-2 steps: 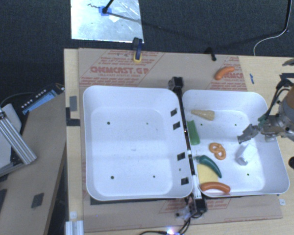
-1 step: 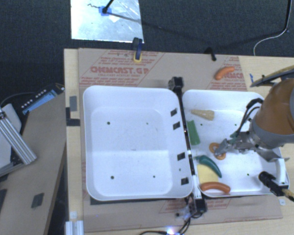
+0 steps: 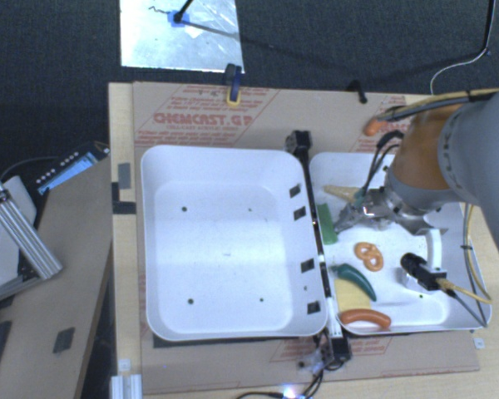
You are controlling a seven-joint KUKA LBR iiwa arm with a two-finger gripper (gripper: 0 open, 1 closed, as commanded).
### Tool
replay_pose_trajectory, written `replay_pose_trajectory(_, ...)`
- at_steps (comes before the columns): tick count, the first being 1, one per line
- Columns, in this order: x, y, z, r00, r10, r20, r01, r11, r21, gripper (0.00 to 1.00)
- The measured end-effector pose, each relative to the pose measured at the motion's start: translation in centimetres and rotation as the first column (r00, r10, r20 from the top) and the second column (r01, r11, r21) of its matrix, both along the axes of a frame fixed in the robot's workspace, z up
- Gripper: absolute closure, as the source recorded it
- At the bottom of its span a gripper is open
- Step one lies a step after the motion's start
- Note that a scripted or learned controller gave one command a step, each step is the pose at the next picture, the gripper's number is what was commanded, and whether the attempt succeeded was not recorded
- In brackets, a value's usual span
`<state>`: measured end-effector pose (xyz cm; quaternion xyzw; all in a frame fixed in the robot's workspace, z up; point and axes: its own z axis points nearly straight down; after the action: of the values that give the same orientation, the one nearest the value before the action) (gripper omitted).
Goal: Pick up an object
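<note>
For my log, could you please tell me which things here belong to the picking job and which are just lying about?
Job: pincer, right bin, pretzel, green pepper, orange sausage, green block.
Lying about: left bin, cardboard sheet, yellow clamp.

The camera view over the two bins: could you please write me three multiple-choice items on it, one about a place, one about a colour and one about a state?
1. Where do the small objects lie?
A. In the right bin
B. In the left bin
C. On the cardboard behind the bins

2. What colour is the pretzel-shaped object?
A. Blue
B. Orange
C. White

3. Where is the gripper?
A. Raised over the left bin
B. Parked outside both bins
C. Low over the right bin's left part

Answers:
1 A: the pretzel-shaped object, the dark green curved object and the orange sausage-shaped object all lie in the right bin, not the left bin.
2 B: it is orange against the white floor.
3 C: the gripper sits beside a green flat piece.
</note>
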<state>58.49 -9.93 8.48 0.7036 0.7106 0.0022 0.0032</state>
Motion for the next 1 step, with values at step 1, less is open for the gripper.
replay_pose_trajectory(1, -4.60, 0.01, -0.10, 1.000, -0.009, -0.011, 0.009, 1.000, 0.002, 0.00)
